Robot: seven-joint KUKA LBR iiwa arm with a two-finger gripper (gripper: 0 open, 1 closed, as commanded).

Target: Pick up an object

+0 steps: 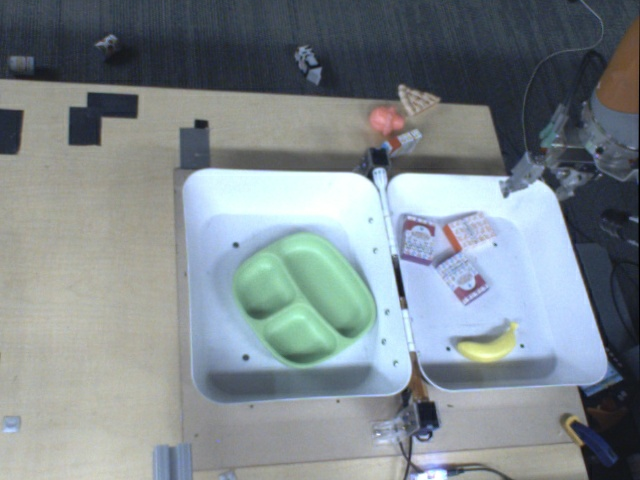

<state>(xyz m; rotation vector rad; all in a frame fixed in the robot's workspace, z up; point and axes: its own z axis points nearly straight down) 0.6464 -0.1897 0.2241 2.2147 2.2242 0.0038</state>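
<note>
The right bin (560, 268) holds a yellow banana (488, 345) near its front wall. Three small red-and-white packets lie toward the back: one (418, 238) at the left, one (470, 231) to its right, and one (463, 276) just in front of them. The left bin (205, 268) holds a green divided plate (303, 296). My gripper (526, 172) hangs over the far right corner of the right bin, well apart from the packets and the banana, with nothing visibly in it. The orange-banded arm (612, 108) enters from the upper right.
Behind the bins on the bench lie a pink ball (386, 120), a tan wedge-shaped toy (418, 99) and a small orange-and-white item (402, 143). A black clamp (194, 146) stands at the left bin's back corner. Cables run along the right side.
</note>
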